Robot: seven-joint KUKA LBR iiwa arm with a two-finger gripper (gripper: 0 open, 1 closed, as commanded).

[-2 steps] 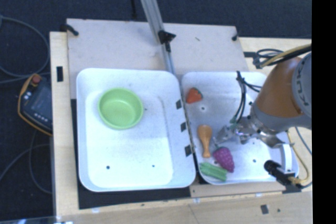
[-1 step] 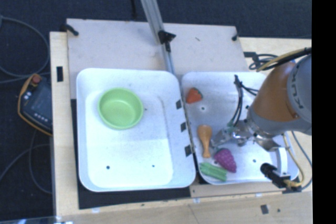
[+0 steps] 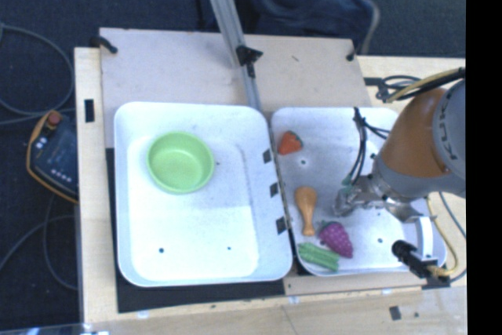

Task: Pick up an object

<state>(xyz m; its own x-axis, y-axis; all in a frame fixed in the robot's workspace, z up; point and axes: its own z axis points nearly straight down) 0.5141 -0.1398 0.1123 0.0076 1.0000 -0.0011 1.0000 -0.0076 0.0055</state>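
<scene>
The right bin (image 3: pixel 329 133) holds an orange-red strawberry-like piece (image 3: pixel 289 143) at its upper left, a tan drumstick-shaped piece (image 3: pixel 307 209) lower down, a purple grape bunch (image 3: pixel 336 238) and a green vegetable piece (image 3: pixel 318 256) near the front edge. My gripper (image 3: pixel 351 200) hangs in the middle of this bin, just right of the drumstick and above the grapes. Nothing shows between its fingers, and their spacing is too small to read.
A green bowl (image 3: pixel 180 162) rests in the upper left of the left bin (image 3: pixel 196 247). A slanted metal pole (image 3: pixel 226 8) rises behind the bins. The arm's orange band (image 3: pixel 416 141) covers the right bin's right side.
</scene>
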